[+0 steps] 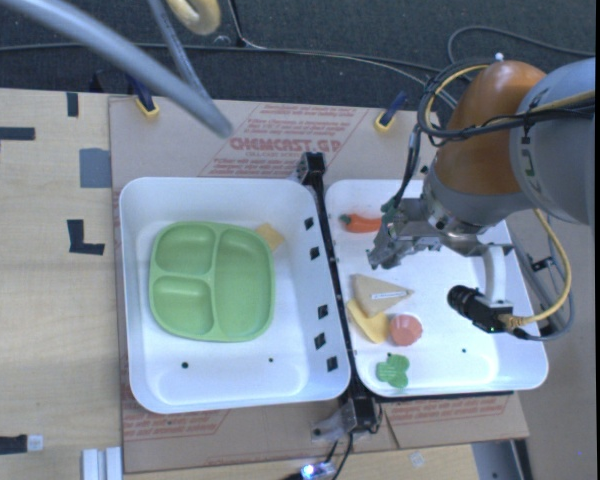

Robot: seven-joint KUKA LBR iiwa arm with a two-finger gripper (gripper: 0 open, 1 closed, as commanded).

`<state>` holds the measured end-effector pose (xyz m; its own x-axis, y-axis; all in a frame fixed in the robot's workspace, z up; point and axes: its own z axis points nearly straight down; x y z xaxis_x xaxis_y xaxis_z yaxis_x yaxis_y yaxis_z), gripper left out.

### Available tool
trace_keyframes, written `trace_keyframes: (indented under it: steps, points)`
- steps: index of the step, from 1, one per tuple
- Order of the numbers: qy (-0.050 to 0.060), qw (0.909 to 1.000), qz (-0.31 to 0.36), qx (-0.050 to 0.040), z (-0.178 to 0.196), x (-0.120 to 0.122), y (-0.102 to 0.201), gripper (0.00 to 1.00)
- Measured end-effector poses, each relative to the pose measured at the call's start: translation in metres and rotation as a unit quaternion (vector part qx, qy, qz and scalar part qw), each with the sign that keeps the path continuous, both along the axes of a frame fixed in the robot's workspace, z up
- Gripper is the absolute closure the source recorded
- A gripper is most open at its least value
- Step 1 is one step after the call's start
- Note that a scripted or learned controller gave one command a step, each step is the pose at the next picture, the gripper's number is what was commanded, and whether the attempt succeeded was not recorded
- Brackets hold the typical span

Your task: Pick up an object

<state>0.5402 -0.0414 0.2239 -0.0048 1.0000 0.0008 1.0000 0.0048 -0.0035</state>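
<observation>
My gripper [388,250] hangs over the upper left part of the right bin [500,368], its dark fingers pointing down-left. An orange carrot-like piece [360,223] lies just above and left of the fingers. Below them rests a pale cheese wedge [380,293] on a yellow piece [366,322], with a pink round object [406,329] to their right and a green broccoli-like piece [392,370] lower down. Nothing shows between the fingers.
The left bin [150,368] holds a green divided plate [212,280] and a small tan piece [270,235] at its upper right. A black divider [325,268] runs between the bins. The arm's cables and a black connector [478,308] hang over the right bin.
</observation>
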Motion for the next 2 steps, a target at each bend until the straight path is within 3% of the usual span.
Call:
trace_keyframes:
  steps: [1, 2]
  points:
    - [-0.001, 1.0, 0.001, 0.0006, 0.005, -0.007, 0.058, 1.0]
    - [0.0, 1.0, 0.0, -0.0001, -0.005, -0.03, 0.104, 1.0]
